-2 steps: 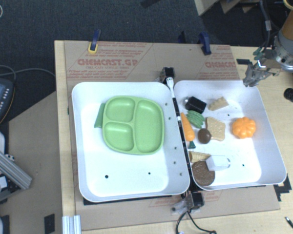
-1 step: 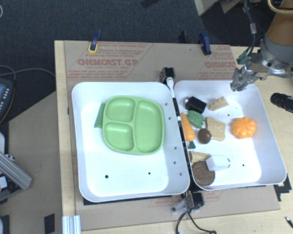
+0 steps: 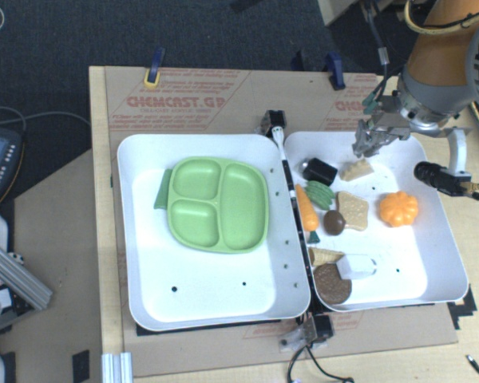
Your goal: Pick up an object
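The gripper [image 3: 370, 144] hangs over the far part of the right bin [image 3: 439, 250], just above a small tan wedge [image 3: 357, 169] that looks like a toy slice of bread or cheese; whether it is released or clenched cannot be told from this slant, and nothing can be seen held in it. That wedge lies on the bin floor directly under the gripper and seems the likely target. It appears light, stiff and flat, so it would probably sit low against the floor and be best taken across its narrower sides, with some risk of it sliding on the smooth white plastic. Nearer the camera from the gripper lie a black block [image 3: 320, 169], a green ridged piece [image 3: 320, 193], an orange carrot-like toy [image 3: 306, 207] against the bin's left wall, a dark brown ball [image 3: 334, 223], a tan cracker-like square [image 3: 353, 211] and an orange pumpkin-like toy [image 3: 398, 208]. Further toward the near rim sit a brown round cookie [image 3: 332, 282] and a small white block [image 3: 357, 266]. The wedge has open floor around it, with the black block near on one side, so there looks to be room to come down. To the left of the gripper, the left bin [image 3: 144, 286] holds a green divided plate [image 3: 219, 204]. Both bins rest on a brown board [image 3: 112, 110].
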